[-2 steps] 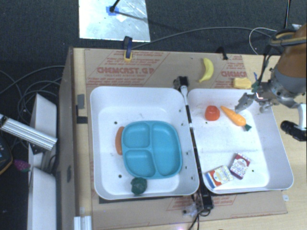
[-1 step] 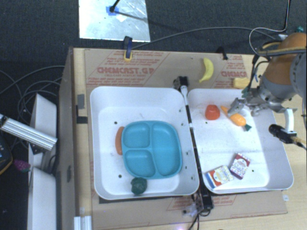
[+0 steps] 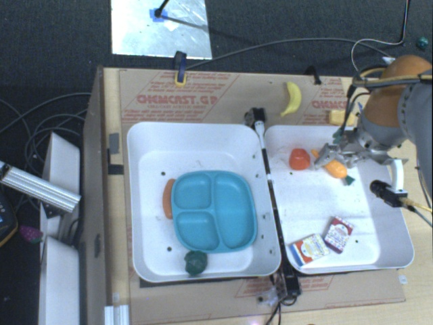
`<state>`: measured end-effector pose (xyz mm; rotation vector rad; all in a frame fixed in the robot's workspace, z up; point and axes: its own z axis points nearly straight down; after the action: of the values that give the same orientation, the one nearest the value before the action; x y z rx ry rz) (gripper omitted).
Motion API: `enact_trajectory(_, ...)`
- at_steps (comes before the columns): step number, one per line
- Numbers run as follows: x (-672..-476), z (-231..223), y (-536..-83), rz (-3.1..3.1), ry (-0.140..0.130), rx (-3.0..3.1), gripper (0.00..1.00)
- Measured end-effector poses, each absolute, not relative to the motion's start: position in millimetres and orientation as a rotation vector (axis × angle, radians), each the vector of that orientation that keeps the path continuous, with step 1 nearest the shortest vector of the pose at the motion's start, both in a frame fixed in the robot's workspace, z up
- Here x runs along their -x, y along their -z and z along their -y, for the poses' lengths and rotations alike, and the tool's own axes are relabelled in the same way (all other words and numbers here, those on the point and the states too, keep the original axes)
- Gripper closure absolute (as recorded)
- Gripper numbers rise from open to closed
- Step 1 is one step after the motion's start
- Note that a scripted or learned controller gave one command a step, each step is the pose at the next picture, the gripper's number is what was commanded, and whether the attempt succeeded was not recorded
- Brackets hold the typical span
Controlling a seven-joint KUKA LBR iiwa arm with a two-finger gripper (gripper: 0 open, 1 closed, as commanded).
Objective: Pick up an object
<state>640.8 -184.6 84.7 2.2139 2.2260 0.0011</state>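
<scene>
Right now the gripper (image 3: 329, 156) hangs low over the far part of the right bin (image 3: 389, 246), and the nearest candidate is the orange carrot-like piece (image 3: 336, 169), lying just below and to the right of the fingertips, apparently touching or almost under them. Its long axis runs slantwise, green tip away from the gripper. I cannot tell how the jaws stand. A small red-orange cup (image 3: 299, 158) sits just left of the gripper, slightly farther off than the carrot.
</scene>
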Motion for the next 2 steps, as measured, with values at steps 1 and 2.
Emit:
enact_trajectory(1, -642.0, 185.0, -96.3, -2.227, -0.003, -2.208, 1.00)
enact_trajectory(2, -623.4, 122.2, -84.1, -2.227, -0.002, -2.216, 1.00)
